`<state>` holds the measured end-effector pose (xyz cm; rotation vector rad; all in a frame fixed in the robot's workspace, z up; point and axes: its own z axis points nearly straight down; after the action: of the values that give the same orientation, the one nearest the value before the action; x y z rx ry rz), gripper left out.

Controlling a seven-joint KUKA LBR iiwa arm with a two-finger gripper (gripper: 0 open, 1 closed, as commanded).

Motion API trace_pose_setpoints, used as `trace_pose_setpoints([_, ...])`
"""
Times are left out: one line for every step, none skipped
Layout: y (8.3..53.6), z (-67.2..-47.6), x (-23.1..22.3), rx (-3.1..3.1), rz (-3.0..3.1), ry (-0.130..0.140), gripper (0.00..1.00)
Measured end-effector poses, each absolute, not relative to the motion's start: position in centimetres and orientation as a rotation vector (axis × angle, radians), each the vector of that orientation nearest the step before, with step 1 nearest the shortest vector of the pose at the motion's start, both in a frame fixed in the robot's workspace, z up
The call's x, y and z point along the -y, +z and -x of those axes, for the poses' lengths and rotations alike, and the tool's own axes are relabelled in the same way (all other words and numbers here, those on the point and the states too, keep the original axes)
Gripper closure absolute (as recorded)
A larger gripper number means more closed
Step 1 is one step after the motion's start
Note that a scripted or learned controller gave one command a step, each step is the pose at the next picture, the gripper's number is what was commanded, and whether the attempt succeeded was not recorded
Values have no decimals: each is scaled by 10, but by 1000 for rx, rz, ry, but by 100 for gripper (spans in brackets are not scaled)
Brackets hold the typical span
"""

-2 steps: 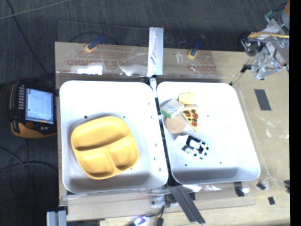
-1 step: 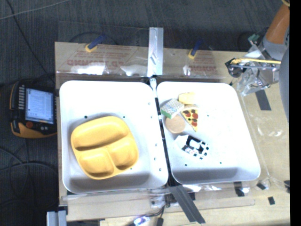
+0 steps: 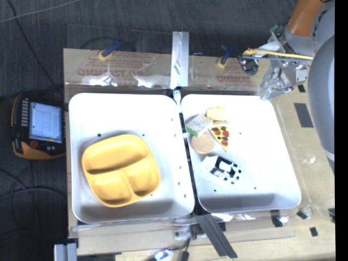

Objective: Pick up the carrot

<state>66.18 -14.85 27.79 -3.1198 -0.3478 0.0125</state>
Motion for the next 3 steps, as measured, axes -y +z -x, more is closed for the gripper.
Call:
trace_pose_setpoints([348, -656, 152, 382, 3117, 5, 100])
trace_pose_setpoints([372, -662, 194, 324, 3125, 6, 100])
trace_pose_setpoints([395, -663, 223, 321, 3128, 6, 100])
